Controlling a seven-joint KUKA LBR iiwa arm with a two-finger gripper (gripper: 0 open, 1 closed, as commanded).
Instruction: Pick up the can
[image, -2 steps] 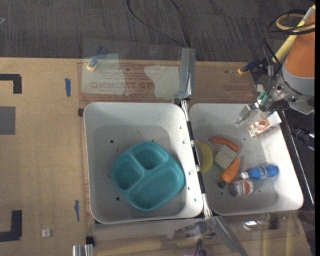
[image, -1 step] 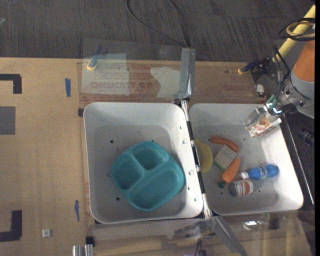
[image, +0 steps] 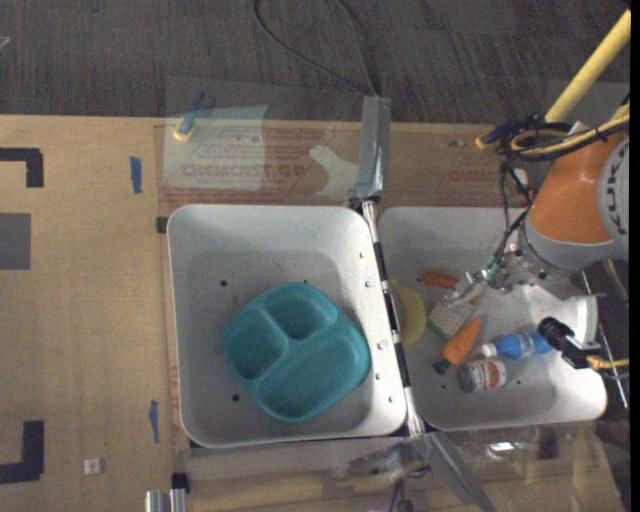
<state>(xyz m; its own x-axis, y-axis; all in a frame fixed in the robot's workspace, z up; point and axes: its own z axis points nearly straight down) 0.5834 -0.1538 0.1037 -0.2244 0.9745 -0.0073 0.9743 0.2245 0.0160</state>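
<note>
white plastic, 2 shallow bins side by side on a wooden worktop (image: 80, 330): the can (image: 484, 376), a short grey cylinder with a red label, lies on its side near the front of the right bin (image: 440, 235). it is just beside a blue-and-white bottle (image: 515, 347) and close below an orange carrot-shaped piece (image: 463, 342).

the grey arm (image: 575, 205) with its orange band reaches in from the right. its end effector (image: 497, 272) hangs over the back half of that bin, apart from the can and nearer a small orange-red item (image: 438, 280) and a pale speckled block (image: 450, 318). it has hold of nothing that can be seen, and whether it is open or closed cannot be told from this angle.

the can lies loose among the clutter, propped by nothing. a grasp from above would likely have to come down across its round side without catching the bottle. the pick is judged not yet begun.

by count of what reads clearly:
- 2 bins
- 1 can
- 1 bottle
- 1 carrot-shaped piece
- 1 orange-red item
- 1 speckled block
- 1 yellow-green rounded piece (image: 410, 312) against the right bin's left wall
- 1 teal 3-part plate (image: 295, 350), alone in the left bin (image: 250, 235)
</note>
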